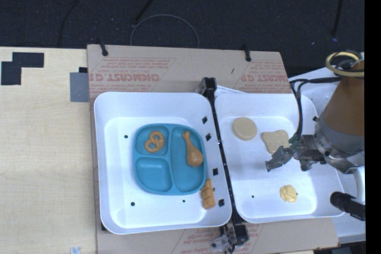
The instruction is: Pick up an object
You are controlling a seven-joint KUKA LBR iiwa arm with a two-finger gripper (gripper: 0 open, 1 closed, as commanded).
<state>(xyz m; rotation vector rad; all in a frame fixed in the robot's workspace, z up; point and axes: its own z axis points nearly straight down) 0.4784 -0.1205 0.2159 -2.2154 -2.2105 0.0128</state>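
From above, two white bins sit side by side on the counter (47, 175); the left bin (113, 128) holds a blue tray (156, 178) with three parts; a pretzel (155, 141) lies in the top left part and a drumstick (192, 150) lies in the long right part, so the tray looks like a plate set for play food; a small brown piece (208, 194) lies just outside the tray, near the wall between the bins.

The right bin (262, 208) has three loose things, each apart from the others; a round cookie (244, 128) lies near the top; a pale flat piece (275, 140) lies beside it to the right; a small yellow lump (289, 193) lies lower down, alone on bare floor.

The arm (348, 110) comes in from the right and leans over the right bin; the pincer (281, 157) hangs just below the pale flat piece and above the yellow lump; its dark tip points left; nothing shows between its parts, and I cannot tell if it is apart or together.

I think it is low over this bin because the loose things here are easy to reach; the pale flat piece is nearest, so it is likely the one to pick.
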